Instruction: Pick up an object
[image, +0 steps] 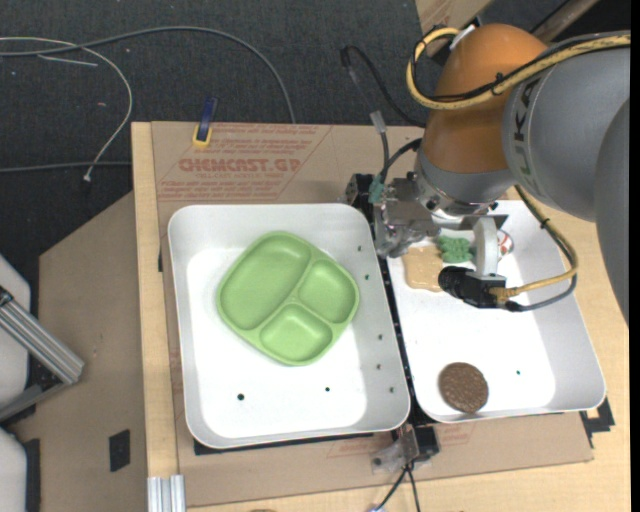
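cardboard covers the desk (150, 300) under two white bins — the left bin (200, 400) holds a green divided plate (288, 296), the right bin (560, 350) a brown cookie (464, 386) and a tan piece (423, 268) beside the gripper (440, 245).

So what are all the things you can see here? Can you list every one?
White bins: two, white, side by side on the bench.
Divided plate: one, light green, three sections, lying in the left bin.
Round disc: one, brown, near the front edge of the right bin.
Tan flat piece: one, tan, back of the right bin, partly under the gripper.
Small green item: one, green, beside the tan piece; too hidden to identify.
Cardboard sheet: one, brown, red print, under the bins.
Robot arm: one, grey with orange band, reaching in from the right.
Gripper: one, over the back of the right bin.
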